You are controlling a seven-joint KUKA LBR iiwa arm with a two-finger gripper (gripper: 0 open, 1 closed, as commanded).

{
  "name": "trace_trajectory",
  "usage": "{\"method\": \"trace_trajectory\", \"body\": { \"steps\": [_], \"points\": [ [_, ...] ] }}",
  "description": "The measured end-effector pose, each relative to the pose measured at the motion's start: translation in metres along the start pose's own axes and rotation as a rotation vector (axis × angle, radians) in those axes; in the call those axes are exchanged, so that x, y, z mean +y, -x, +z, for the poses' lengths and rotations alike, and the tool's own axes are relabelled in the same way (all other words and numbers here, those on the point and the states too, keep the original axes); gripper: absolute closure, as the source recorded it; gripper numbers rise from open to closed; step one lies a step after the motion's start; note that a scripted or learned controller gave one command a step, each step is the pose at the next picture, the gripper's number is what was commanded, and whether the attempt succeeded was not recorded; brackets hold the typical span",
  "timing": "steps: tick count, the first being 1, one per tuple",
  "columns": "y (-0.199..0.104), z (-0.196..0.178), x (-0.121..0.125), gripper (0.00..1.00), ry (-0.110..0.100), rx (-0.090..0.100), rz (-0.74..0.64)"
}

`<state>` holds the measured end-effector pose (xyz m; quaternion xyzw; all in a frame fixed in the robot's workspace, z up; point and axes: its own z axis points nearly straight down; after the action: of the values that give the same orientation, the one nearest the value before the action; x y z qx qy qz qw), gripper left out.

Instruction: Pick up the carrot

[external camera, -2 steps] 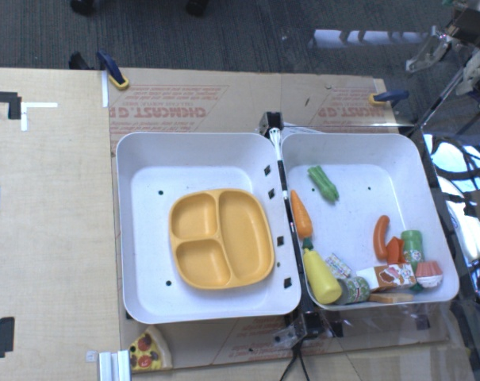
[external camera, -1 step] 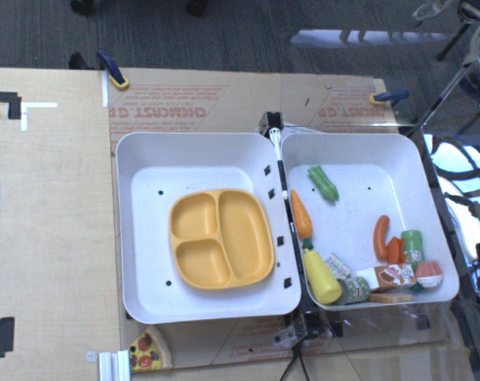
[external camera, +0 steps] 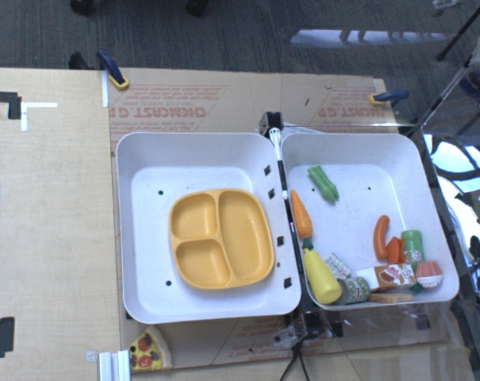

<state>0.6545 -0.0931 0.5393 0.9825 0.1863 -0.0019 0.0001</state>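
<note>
Jaws: cannot tell how they stand or whether they have hold of anything; nothing sits near the carrot.
Carrot (external camera: 301, 214): lies loose in the right bin (external camera: 398, 151), tight against that bin's left wall, its pointed end toward the far side and its green stub toward the near side, just touching the top of the yellow bottle (external camera: 320, 278).
Carrot's neighbours: the green vegetable (external camera: 323, 183) lies apart from it toward the middle of the bin; the wrapped packet (external camera: 339, 266) lies just beside the bottle.
Far corner of the right bin: an orange sausage-like piece (external camera: 380, 236), a small red-orange piece (external camera: 393, 250), a green can (external camera: 412, 245) and flat printed boxes (external camera: 397, 277) crowd together, well apart from the carrot.
Left bin (external camera: 136, 236): holds a yellow divided plate (external camera: 221, 236) with three compartments, nothing in them.
Bench: a toy pizza slice (external camera: 147, 352) lies outside the bins at the near edge.
Task done: nothing yet, as I judge it; the carrot rests on the bin floor, ungrasped.
Task left: the whole pick, meaning reach, close on the carrot and lift.
Likely difficulty: the bin wall on one side and the bottle at one end leave little room for fingers; a grasp across the carrot's middle looks the best bet.
</note>
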Motion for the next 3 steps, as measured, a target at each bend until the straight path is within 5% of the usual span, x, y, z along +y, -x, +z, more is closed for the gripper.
{"method": "trace_trajectory", "body": {
  "steps": [1, 2, 3],
  "points": [
    [-0.0014, -0.0068, 0.0, 1.0, -0.001, -0.004, -0.005],
    [-0.0014, -0.0067, 0.0, 0.0, -0.001, -0.004, -0.005],
    [-0.003, -0.0137, -0.0004, 1.0, -0.001, -0.008, -0.01]
  ]
}}
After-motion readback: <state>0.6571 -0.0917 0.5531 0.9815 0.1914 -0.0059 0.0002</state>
